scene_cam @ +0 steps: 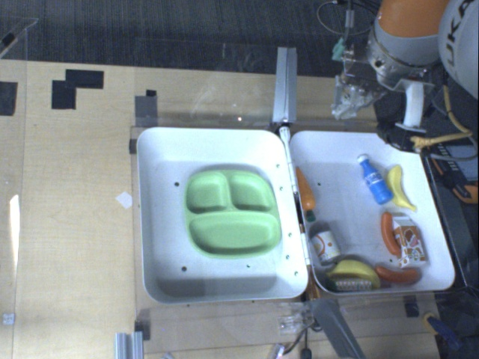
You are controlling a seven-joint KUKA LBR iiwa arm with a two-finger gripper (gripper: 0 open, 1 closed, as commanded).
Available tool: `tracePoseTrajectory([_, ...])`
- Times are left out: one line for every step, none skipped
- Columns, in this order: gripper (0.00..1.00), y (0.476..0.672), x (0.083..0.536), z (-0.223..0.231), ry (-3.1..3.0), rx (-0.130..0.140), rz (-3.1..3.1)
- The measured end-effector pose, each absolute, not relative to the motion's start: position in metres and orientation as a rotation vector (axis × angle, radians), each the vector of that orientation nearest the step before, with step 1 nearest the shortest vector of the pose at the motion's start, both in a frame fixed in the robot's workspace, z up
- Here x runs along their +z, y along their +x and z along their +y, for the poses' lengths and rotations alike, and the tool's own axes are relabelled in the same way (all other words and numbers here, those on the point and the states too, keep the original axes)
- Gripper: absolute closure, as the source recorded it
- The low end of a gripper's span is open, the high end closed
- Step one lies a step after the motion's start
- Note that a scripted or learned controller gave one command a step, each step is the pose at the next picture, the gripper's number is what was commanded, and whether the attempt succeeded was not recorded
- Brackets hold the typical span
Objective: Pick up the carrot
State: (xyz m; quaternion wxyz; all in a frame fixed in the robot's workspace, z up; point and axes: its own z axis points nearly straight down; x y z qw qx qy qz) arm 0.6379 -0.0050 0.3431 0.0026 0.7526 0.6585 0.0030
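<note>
The carrot (304, 189) is a slim orange piece lying along the left wall of the right bin (337, 149), close to the divider between the bins. My gripper (350, 102) hangs above the bench just past the right bin's far edge, well up and to the right of the carrot. Its clear fingers look empty, with nothing between them.
The left bin (157, 163) holds a green divided plate (230, 212). In the right bin lie a blue bottle (373, 179), a banana (399, 188), a small can (323, 244), a second banana (352, 269), sausages (397, 275) and a small carton (409, 244).
</note>
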Motion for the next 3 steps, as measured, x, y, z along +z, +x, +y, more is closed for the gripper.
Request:
tracePoseTrajectory([1.0,0.669,0.269,0.033,2.283,0.005,2.155])
tracePoseTrajectory([1.0,0.669,0.438,-0.007,1.978,0.008,2.432])
tracePoseTrajectory([1.0,0.635,0.292,0.057,1.824,0.005,2.554])
